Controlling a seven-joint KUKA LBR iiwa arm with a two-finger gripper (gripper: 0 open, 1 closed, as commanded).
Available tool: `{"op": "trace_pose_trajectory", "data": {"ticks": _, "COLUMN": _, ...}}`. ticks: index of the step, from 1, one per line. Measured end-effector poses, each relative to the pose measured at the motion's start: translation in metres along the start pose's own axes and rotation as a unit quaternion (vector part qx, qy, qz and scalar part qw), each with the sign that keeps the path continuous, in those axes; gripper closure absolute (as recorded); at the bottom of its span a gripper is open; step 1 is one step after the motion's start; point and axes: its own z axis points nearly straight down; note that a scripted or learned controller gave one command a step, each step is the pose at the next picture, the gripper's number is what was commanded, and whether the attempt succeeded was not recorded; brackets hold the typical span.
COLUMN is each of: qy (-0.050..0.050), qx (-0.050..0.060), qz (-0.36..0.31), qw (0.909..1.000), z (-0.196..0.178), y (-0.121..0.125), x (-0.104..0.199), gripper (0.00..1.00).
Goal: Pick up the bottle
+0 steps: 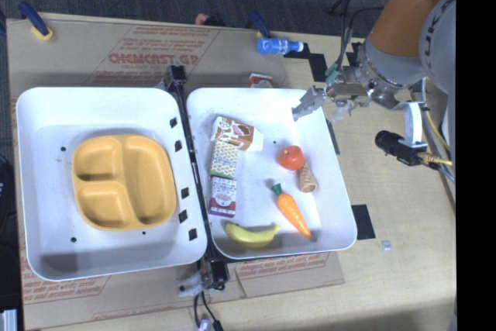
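A small blue bottle (277,46) lies on its side on the cardboard behind the right bin (341,205), outside both bins. My gripper (322,106) hangs over the right bin's far right corner, in front of and to the right of the bottle and apart from it. Its fingers (304,107) are spread open with nothing between them. Inside the bin, a short brown object (307,177) lies beside a red tomato (291,157); I cannot tell what it is.
The right bin also holds two patterned cartons (227,153), a carrot (291,213) and a banana (251,232). The left bin (39,120) holds a yellow divided plate (124,181). Blue clamps (35,21) grip the cardboard's far edge. Cables trail at the right.
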Motion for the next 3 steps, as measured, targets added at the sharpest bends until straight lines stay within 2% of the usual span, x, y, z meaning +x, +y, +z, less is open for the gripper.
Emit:
{"op": "trace_pose_trajectory", "data": {"ticks": 1, "qy": 0.000, "qx": 0.001, "qz": -0.003, "qw": 1.0000, "z": -0.010, "y": 0.000, "x": 0.001, "gripper": 1.00}}
{"op": "trace_pose_trajectory", "data": {"ticks": 2, "qy": 0.000, "qx": -0.001, "qz": -0.030, "qw": 0.9995, "z": -0.041, "y": -0.063, "x": -0.010, "gripper": 1.00}}
{"op": "trace_pose_trajectory", "data": {"ticks": 3, "qy": 0.000, "qx": 0.000, "qz": -0.090, "qw": 0.9959, "z": -0.060, "y": -0.120, "x": -0.009, "gripper": 1.00}}
